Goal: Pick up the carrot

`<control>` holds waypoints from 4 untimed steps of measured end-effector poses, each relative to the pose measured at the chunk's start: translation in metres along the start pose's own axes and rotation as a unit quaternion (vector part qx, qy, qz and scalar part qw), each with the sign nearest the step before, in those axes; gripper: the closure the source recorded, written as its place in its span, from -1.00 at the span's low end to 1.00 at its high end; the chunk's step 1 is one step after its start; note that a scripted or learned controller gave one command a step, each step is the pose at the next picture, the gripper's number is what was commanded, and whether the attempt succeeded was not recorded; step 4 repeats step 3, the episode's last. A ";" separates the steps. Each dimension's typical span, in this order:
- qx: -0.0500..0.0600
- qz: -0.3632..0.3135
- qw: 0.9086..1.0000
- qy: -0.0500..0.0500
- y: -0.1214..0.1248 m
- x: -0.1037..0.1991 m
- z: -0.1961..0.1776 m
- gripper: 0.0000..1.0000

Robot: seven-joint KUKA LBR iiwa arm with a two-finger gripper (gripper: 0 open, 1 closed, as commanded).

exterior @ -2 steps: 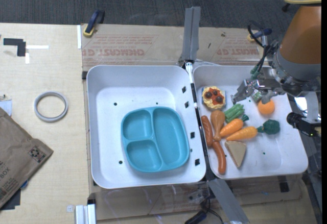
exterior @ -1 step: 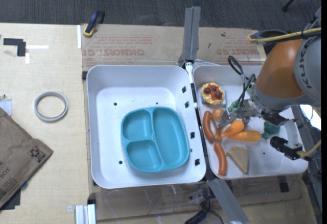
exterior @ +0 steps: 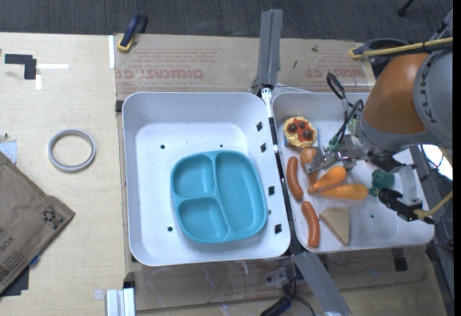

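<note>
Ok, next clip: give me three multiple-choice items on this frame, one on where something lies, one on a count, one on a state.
1. Where does the blue divided plate lie?
A. in the left bin
B. in the right bin
C. on the bench outside the bins

2. How many sausages lie in the right bin?
A. one
B. two
C. four

3. How does the carrot stand?
A. lifted clear of the bin
C. on the blue plate
B. lying on the bin floor

Key: 1 A, the plate sits inside the left bin. 2 B, one sausage lies above another near the bin's left wall. 3 B, the carrot rests flat below the hand, beside a second orange piece.
</note>
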State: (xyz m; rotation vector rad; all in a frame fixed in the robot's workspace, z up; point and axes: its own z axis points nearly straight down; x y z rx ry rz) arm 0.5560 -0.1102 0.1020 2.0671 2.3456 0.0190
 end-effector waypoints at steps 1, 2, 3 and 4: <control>0.010 0.018 1.000 0.002 -0.042 -0.017 0.010 -1.00; 0.009 0.020 1.000 0.002 -0.041 -0.018 0.001 1.00; 0.011 0.223 0.975 -0.001 -0.015 0.062 -0.089 1.00; 0.011 0.223 0.975 -0.001 -0.015 0.062 -0.089 1.00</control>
